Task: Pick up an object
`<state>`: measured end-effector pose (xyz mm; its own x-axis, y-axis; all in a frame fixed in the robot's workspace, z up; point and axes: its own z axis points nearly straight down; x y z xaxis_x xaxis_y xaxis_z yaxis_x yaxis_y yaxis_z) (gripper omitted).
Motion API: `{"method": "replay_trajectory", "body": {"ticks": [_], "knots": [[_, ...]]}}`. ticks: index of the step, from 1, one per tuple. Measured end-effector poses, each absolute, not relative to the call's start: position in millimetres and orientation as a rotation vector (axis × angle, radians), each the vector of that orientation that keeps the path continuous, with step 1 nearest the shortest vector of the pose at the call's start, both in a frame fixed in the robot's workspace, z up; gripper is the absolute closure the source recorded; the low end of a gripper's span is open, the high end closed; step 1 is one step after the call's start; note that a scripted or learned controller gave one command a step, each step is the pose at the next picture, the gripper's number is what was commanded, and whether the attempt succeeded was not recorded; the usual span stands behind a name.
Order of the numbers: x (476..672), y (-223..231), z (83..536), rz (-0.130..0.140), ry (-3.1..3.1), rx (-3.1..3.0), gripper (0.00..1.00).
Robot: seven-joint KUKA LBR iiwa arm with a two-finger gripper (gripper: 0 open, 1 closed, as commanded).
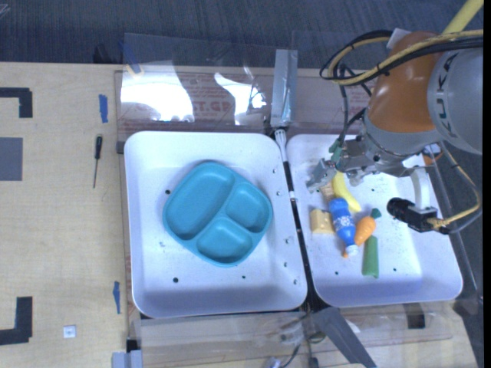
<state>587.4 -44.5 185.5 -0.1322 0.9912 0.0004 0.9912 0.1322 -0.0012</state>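
Observation:
The right bin (pixel 406 274) holds a small cluster of toys. A yellow banana (pixel 347 193) lies at the top of it, with a blue bottle (pixel 343 222) just below. A tan block (pixel 321 219) sits to the left. An orange carrot (pixel 367 227) and a green piece (pixel 370 256) lie to the right. My gripper (pixel 334 170) hangs low over the upper left of this bin, right at the banana's upper end. Nothing is visibly held.
The left bin (pixel 146 167) carries a blue divided plate (pixel 218 211). The ridge between the bins (pixel 291 205) runs just left of the toys. A black fitting on a yellow cable (pixel 408 211) hangs over the right bin, right of the carrot.

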Motion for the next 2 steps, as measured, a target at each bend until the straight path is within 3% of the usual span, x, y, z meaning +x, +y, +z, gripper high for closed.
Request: {"method": "replay_trajectory", "body": {"ticks": [1,2], "knots": [[540.8,-109.7,146.4,0.008,-2.384,-2.040,0.00],[543.3,-114.1,91.0,-0.008,-2.465,-1.968,0.00]]}}
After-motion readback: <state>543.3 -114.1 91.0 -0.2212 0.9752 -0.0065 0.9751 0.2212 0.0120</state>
